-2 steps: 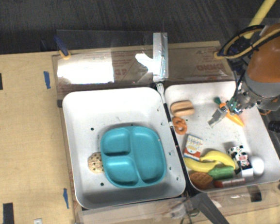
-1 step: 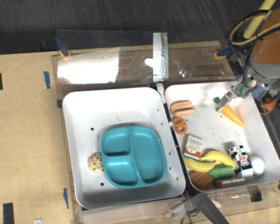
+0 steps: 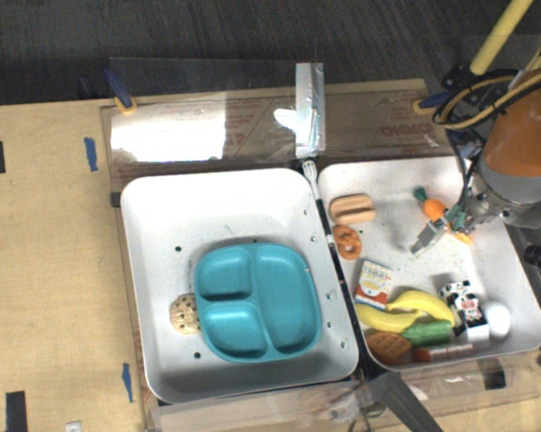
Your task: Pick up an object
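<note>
Two risks stand out. Small orange carrot-shaped toy (image 3: 434,207) lies just beside the pincer (image 3: 432,236), close enough to be knocked aside on a descent. Lower pile is crowded: yellow plastic banana (image 3: 406,309) touches the green toy (image 3: 427,332) and brown cookie (image 3: 388,345), so a grab there may slip or catch two. Grey arm (image 3: 515,165) reaches in from the right, wrist low over the right white bin (image 3: 525,277), pincer slanting down-left, slightly parted, nothing between its fingers.

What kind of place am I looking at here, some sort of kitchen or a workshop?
Probably a robotics lab bench, not a kitchen. A grey arm reaches over two white bins, the food looks like toys, such as the banana, and cables hang nearby.
</note>
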Available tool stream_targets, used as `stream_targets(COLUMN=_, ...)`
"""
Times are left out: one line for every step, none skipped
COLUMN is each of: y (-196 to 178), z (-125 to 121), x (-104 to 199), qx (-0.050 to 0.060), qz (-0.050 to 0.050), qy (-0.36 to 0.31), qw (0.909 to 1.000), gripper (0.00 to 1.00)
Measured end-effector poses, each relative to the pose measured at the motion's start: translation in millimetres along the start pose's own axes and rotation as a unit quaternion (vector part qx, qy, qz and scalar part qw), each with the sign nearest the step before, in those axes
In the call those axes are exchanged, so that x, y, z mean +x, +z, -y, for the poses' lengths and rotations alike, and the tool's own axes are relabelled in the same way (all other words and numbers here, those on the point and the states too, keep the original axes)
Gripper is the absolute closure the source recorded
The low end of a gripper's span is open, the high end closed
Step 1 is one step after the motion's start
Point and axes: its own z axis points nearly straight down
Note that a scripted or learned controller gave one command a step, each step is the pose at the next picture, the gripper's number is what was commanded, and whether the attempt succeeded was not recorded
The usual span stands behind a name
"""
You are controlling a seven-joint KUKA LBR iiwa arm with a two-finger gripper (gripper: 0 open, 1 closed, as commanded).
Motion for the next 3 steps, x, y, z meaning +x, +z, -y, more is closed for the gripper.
stream_targets(y=19, z=-12, x=-32, qx=-0.004, qz=0.005, qy=-0.040, qw=0.9992, gripper=0.00)
stream_targets(y=10, z=-13, x=-31, qx=-0.005, qz=0.004, qy=-0.040, qw=0.9992, gripper=1.00)
stream_targets(y=-23, z=-46, x=-33, qx=-0.004, qz=0.003, qy=-0.057, qw=0.9983, gripper=1.00)
